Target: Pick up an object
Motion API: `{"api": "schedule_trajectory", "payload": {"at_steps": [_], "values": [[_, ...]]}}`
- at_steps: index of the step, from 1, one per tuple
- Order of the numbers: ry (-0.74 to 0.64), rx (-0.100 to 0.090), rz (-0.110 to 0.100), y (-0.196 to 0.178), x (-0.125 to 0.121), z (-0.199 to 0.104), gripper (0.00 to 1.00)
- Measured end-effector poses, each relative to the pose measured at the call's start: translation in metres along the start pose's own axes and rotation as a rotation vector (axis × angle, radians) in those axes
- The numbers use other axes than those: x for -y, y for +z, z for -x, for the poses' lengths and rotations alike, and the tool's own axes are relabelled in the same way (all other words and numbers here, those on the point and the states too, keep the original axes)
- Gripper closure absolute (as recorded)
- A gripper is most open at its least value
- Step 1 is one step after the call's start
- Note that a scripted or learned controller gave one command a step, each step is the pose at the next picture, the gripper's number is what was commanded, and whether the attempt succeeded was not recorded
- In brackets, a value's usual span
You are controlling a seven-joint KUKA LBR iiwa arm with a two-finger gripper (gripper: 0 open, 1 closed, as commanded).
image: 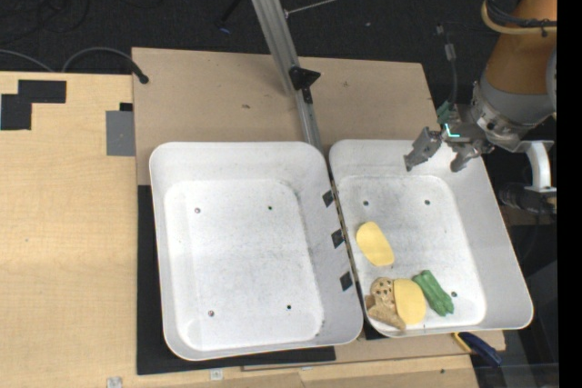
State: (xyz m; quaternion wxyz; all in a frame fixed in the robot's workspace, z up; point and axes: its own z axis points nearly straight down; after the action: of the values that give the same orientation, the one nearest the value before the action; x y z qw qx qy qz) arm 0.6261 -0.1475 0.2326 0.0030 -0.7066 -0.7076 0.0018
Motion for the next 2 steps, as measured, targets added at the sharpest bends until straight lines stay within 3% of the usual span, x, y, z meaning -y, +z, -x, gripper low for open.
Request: {"api": "schedule_trajectory", "payload": {"at_steps": [1,2], "values": [[-0.001,0.001,0.004,-0.002,-0.001,0.000,0.00],[-0.001,0.000,-0.001,0.052,-0.005,-0.009,0.00]]}}
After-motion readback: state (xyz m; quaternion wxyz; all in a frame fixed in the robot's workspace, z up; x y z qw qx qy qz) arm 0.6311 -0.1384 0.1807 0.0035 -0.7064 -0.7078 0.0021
